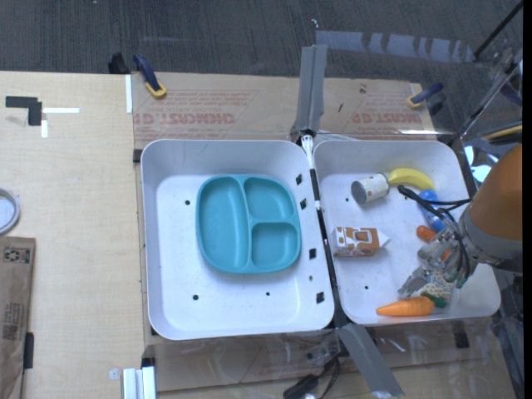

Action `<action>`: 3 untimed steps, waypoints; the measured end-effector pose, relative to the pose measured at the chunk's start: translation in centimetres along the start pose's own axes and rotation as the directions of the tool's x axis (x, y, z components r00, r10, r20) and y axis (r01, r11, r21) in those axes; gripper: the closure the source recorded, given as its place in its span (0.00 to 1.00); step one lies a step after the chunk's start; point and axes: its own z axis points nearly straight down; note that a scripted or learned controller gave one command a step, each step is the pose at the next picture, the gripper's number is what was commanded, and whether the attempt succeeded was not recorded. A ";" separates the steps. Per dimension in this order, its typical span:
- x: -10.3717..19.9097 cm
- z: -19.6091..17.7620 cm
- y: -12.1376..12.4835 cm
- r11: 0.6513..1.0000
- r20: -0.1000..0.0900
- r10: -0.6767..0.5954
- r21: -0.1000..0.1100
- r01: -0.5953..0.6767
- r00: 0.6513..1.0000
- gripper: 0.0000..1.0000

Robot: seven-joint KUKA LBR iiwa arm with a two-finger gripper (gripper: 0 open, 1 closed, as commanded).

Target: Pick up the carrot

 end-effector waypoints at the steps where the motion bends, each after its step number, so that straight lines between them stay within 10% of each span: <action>1: 3.1 0.1 3.5 0.974 -0.002 0.228 0.002 -0.228 0.974 0.00; 2: -0.3 0.0 -0.4 0.974 0.001 0.226 0.000 -0.226 0.974 0.00; 3: 1.1 -0.2 1.7 0.989 0.009 -0.148 -0.003 0.148 0.989 0.00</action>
